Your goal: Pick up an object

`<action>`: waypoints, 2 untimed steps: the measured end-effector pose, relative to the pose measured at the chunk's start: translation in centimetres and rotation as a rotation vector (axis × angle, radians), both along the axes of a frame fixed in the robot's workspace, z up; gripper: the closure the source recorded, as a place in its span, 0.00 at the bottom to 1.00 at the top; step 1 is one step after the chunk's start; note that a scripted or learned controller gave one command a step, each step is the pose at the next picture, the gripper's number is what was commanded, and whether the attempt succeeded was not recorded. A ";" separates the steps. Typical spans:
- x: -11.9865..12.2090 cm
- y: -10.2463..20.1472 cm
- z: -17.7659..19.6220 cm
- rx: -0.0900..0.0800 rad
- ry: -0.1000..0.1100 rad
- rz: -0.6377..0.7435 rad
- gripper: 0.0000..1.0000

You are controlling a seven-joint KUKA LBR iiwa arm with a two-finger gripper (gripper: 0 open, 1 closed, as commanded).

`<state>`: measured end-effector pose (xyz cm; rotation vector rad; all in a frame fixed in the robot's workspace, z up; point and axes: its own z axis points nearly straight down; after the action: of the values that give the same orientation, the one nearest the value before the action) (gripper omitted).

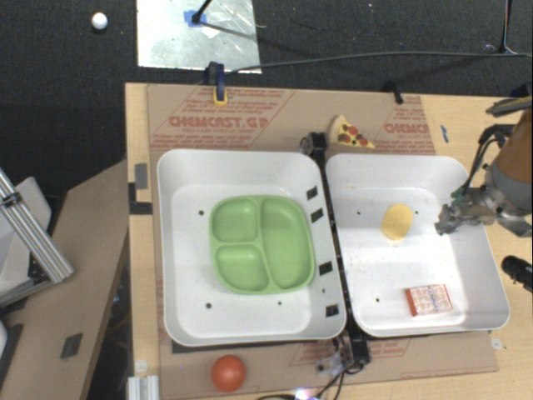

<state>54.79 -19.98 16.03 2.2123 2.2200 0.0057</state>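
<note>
The arm reaches in from the right edge, its grey wrist bent down over the right rim of the right bin (479, 307). The pincer (447, 220) hangs low at that rim, pointing leftward into the bin. It is dark and small against the white, and whether it is open or closed cannot be made out; nothing shows between its tips.

Most of the arm is cut off by the frame, and cables hang along the wrist. Another dark part sits below the pincer at the frame's right edge, too cropped to name.

Just left of the pincer, near but apart from it, a yellow round object (397, 222) lies on the right bin's floor. Below and slightly left of the pincer, toward the bin's near corner, lies a small red and white packet (428, 299), its print too small to read.

Farther left, the left bin (187, 223) holds a green divided plate (261, 244) with three compartments. Beyond the bins, up and left of the pincer, a toy pizza slice (351, 133) rests on the board. Far down-left, a red-orange ball (227, 372) sits in front of the left bin.
</note>
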 end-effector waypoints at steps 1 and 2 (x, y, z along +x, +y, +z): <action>0.8 -0.5 6.2 -0.001 0.000 0.001 1.00; 1.5 -0.5 12.6 -0.001 -0.002 0.002 1.00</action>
<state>56.26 -20.52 28.59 2.2085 2.2213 0.0066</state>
